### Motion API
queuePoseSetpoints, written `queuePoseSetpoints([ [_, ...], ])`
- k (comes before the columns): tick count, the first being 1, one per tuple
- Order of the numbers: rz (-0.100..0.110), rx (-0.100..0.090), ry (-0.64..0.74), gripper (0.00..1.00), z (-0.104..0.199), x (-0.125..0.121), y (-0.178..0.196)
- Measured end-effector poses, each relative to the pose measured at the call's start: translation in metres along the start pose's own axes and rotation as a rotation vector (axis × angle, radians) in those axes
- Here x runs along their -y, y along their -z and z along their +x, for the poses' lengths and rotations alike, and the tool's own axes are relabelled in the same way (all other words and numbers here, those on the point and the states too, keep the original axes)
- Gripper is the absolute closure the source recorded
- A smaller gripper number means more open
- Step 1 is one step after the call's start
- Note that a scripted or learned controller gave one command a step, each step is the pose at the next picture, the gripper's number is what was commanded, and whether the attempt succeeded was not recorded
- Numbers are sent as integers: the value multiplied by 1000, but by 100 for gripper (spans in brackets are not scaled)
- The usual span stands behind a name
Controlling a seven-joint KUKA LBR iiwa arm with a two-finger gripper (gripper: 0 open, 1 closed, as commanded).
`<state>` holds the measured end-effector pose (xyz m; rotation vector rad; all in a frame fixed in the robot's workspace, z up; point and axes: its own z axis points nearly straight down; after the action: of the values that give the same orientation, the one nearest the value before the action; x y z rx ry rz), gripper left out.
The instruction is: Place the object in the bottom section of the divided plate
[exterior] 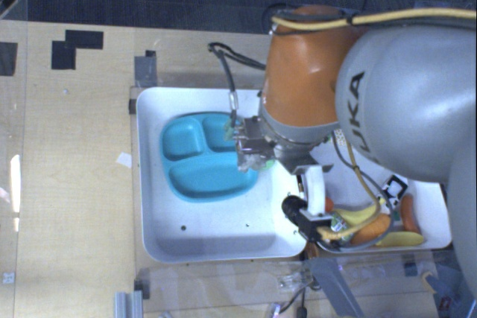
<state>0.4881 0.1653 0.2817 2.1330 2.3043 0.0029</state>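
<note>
Nearest my camera, in the right-hand bin [428, 238], I see a pile of toy food: a yellow banana [358, 214], an orange carrot-like piece [370, 229] and a reddish piece [407, 214] at the pile's far side. I judge that the object to be moved is one of these; none of it is on the plate.

Left of that pile, in the left bin [149, 160], lies the blue divided plate [205, 156], its large bottom section [212, 179] nearest me and bare, two smaller sections beyond it.

Over the plate's right edge hangs the gripper [250, 149], under the orange band [302, 78] of the arm. I cannot tell how it is set or whether it carries anything; the wrist hides it.

My worry: if it holds nothing, the placement will be an empty gesture. If it does hold something, releasing this close to the rim could let the thing tumble off into the bin.
</note>
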Motion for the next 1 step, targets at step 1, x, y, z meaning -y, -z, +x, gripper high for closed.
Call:
queuePoseSetpoints([
  [1,0,0,0,0,0,0,0],
])
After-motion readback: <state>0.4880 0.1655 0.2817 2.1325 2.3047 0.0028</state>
